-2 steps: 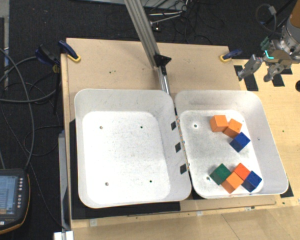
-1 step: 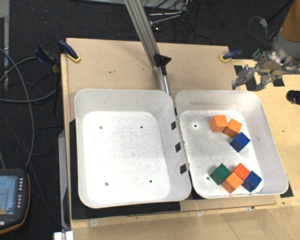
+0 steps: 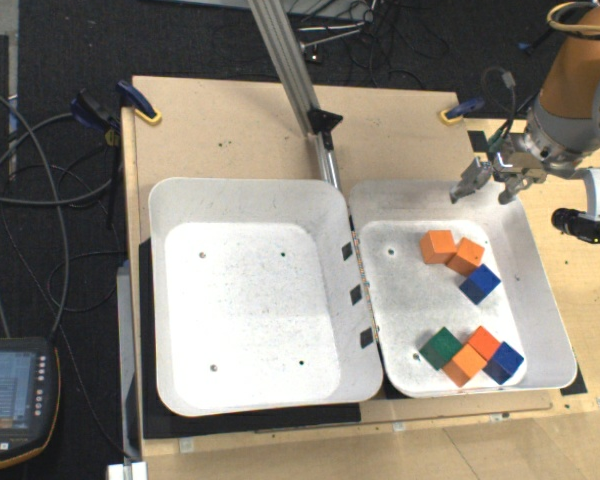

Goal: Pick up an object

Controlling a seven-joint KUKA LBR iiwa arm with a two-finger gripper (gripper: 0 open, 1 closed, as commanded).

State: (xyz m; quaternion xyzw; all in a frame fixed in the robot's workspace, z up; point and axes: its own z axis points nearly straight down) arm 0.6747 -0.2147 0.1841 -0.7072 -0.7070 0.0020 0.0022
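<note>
Jaws (image 3: 488, 186) spread above matte cubes (image 3: 460, 253)

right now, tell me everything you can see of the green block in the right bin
The green block is a small cube, matte and solid-coloured, looking like painted wood or foam. It rests on the floor of the right bin near the front edge, turned at an angle to the bin walls. It is the leftmost of a cluster: an orange block presses against its right side. The end effector hovers far off, over the bin's back rim.

Black carpeted floor (image 3: 60, 38) — loose cables (image 3: 40, 168) — around a wooden bench (image 3: 240, 128).
</note>
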